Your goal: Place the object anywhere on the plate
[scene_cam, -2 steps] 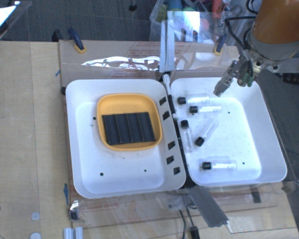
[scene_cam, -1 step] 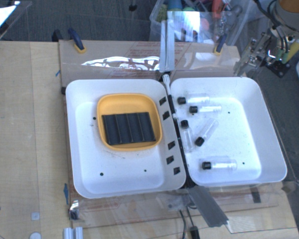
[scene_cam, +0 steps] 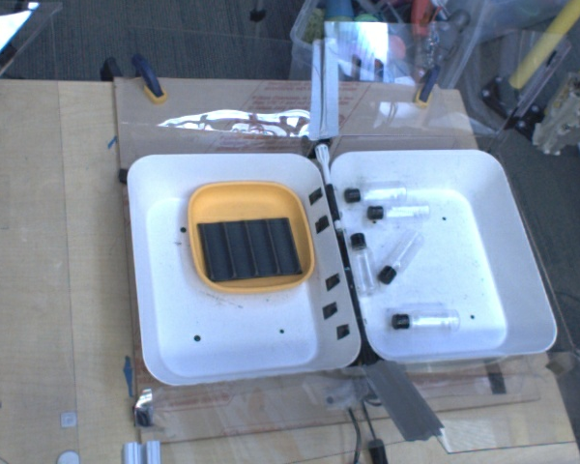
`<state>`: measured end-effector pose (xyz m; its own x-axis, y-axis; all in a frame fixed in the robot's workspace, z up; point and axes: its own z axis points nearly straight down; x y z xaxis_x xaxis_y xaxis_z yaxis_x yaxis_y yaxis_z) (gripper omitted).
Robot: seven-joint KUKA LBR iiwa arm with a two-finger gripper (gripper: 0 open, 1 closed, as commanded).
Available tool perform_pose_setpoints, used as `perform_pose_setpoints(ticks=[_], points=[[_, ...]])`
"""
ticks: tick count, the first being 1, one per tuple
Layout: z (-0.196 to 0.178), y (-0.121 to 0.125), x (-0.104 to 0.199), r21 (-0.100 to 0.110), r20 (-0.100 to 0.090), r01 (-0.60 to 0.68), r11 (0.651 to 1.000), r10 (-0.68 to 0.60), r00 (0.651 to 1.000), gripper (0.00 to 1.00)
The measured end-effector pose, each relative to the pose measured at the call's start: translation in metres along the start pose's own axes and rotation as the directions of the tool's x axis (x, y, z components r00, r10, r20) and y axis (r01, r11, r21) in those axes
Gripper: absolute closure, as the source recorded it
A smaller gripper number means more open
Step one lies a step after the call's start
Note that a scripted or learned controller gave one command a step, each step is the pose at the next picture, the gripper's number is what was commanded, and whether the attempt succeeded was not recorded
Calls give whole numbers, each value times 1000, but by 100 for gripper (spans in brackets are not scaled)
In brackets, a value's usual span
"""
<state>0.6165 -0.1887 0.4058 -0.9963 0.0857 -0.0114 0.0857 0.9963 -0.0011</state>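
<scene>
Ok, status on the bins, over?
Vials loose in right bin, none moved yet. Yellow plate in left bin, black ridged insert on it. Nothing blocking.

clear black-capped vials (scene_cam: 398,212) lie scattered in the right bin; yellow plate (scene_cam: 249,198) left.

Two shallow white bins stand side by side: one left bin (scene_cam: 164,341) at the frame's centre left and one right bin (scene_cam: 507,259) at centre right.

The left bin contains one yellow plate (scene_cam: 205,204). One black ribbed insert (scene_cam: 248,248) lies on the plate, showing four raised ribs.

The right bin contains five clear vials with black caps: (scene_cam: 377,194), (scene_cam: 399,212), (scene_cam: 362,259), (scene_cam: 399,259) and (scene_cam: 425,321).

Five small black tabs (scene_cam: 331,282) run along the seam between the bins.
</scene>
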Motion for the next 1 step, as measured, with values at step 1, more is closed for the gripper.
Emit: perform_pose_setpoints(ticks=[1], points=[[-32,-37,15,0,1,218,976,-218,976,100]])
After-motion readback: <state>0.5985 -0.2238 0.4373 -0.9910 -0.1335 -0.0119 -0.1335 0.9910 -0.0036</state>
